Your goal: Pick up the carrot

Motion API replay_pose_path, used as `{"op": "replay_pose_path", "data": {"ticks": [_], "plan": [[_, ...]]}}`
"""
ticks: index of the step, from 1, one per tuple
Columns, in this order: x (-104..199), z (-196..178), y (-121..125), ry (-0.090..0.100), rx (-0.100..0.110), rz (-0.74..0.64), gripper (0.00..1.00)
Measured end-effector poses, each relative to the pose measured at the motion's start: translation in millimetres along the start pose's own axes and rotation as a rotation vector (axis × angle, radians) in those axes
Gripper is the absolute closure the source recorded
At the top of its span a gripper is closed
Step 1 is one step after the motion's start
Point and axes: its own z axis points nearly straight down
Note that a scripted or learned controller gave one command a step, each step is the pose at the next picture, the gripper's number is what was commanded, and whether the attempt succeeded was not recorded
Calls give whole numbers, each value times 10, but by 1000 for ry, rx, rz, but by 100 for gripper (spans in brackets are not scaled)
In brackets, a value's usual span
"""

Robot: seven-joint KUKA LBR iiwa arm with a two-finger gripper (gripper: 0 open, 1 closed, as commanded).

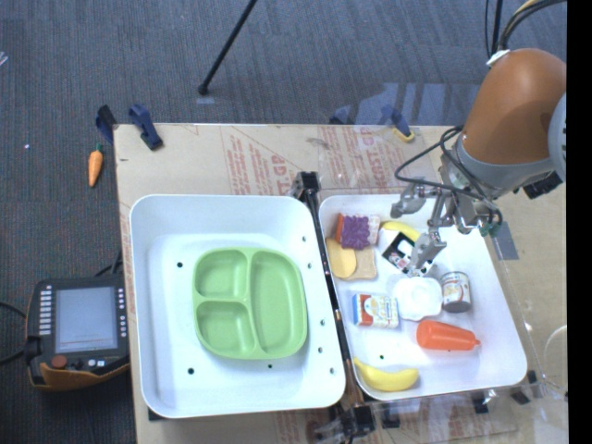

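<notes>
The tabletop (231, 160) is seen carrying two white bins side by side, and the right bin (504, 340) is taken here as the landmark. The left bin (148, 248) lies touching its left wall and holds a green divided plate (250, 303). The arm (513, 109) is seen over the right bin's far right corner, its orange band uppermost, and the pincer (418, 263) hangs from it above the bin's middle, over a small black-and-white box (400, 248).

The carrot (446, 336) lies in the right bin's near half, toward its right wall, just beside a white round lid (416, 296) and a small can (455, 290). From the pincer it is placed nearer the camera and slightly right, a short way off. Its long axis is judged to run left to right across the bin, blunt end left, tip right, so a grip across its short width would be called for.

Whether the pincer is open or closed cannot be told; its tips are lost in clutter. A second small carrot (94, 166) is seen on the floor well left of both bins. A banana (387, 376) lies at the right bin's near wall.
</notes>
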Motion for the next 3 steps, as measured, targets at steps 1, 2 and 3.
{"op": "replay_pose_path", "data": {"ticks": [1, 2, 3], "plan": [[832, 1274, 112, 8, -1, 40, 0], [261, -369, -540, -14, 6, -130, 0], [388, -1124, -1006, -11, 5, -25, 0]]}}
